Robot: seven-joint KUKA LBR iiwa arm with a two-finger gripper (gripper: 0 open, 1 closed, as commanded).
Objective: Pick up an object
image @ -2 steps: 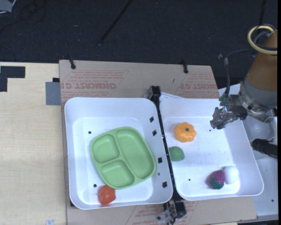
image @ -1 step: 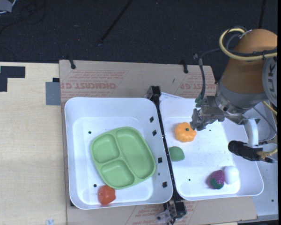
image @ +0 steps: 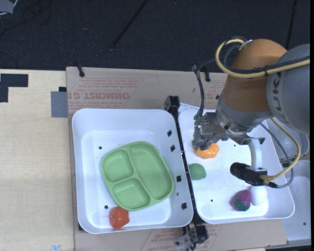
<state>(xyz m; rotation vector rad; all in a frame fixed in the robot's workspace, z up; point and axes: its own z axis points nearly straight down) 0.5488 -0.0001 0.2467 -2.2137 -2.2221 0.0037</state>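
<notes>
Orange object [image: 208,151] in the right bin [image: 282,205] sits under the gripper [image: 203,140]; grip unclear.

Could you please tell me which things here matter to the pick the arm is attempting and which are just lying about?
In play:
gripper, low in the right bin
orange object, directly beneath the gripper

Lying about:
pale green object
purple and green object
green divided plate in the left bin
red-orange object

arm [image: 282,82]: grey shell | orange band | yellow cable loops | tool [image: 203,138]: dark, possibly metal
</notes>
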